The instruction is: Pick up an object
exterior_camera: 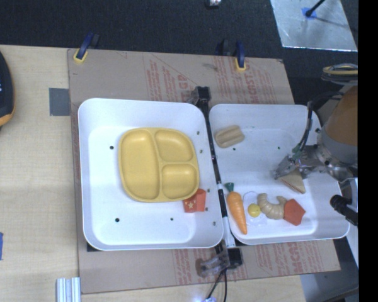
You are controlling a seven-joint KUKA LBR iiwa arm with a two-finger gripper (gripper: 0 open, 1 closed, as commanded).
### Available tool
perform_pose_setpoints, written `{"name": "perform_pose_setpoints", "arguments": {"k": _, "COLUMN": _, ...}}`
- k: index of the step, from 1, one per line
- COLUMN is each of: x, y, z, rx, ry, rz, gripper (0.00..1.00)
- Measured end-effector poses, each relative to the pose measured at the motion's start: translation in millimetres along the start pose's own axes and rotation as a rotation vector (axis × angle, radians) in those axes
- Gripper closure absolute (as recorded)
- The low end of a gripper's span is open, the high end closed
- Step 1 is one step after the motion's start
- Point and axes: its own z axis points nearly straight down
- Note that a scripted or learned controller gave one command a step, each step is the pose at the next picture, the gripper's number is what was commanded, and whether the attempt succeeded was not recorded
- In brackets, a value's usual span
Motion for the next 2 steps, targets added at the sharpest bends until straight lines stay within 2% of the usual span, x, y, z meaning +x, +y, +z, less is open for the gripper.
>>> {"name": "perform_pose_setpoints", "arguments": {"k": 1, "x": 50, "y": 54, "z": 7, "rx": -0.005, "ry": 0.002, "rz": -0.006, "gripper": 1.0}}
{"name": "perform_pose_setpoints", "arguments": {"k": 2, "x": 150, "y": 73, "z": -97, "rx": -0.013, "ry": 0.005, "rz": -0.01, "gripper": 1.0}}
